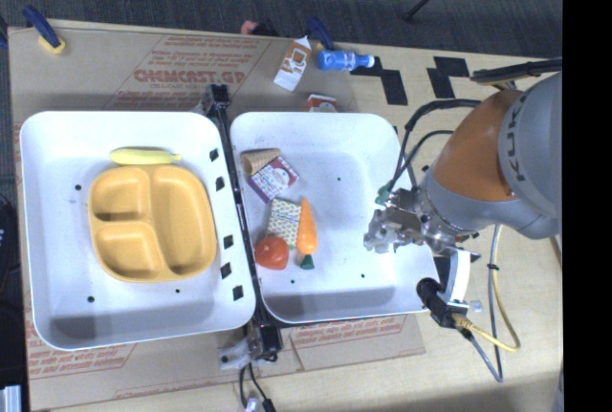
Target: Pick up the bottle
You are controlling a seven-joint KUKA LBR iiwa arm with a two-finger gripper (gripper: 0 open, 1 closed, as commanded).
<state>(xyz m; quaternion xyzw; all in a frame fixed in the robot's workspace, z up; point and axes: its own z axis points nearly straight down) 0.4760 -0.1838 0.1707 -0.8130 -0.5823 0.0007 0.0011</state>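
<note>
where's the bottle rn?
The blue bottle lies on the bench behind the right bin, outside both bins, beside a small carton, far from the gripper.

So the arm [497, 162] was reaching in from the right, gripper [387, 230] sitting over the right side of the right bin [335, 300], couldn't tell what its tips were doing. The bottle [342, 61], a blue one, was lying outside the bins on the cardboard behind the right bin, next to a small carton [293, 64]. In the right bin's left part: a carrot [306, 228], a tomato [272, 252], a checkered packet [283, 219] and a red-labelled packet [273, 179]. Left bin [48, 305] had a yellow divided tray [151, 221] with a banana [144, 155] right behind it.
</note>
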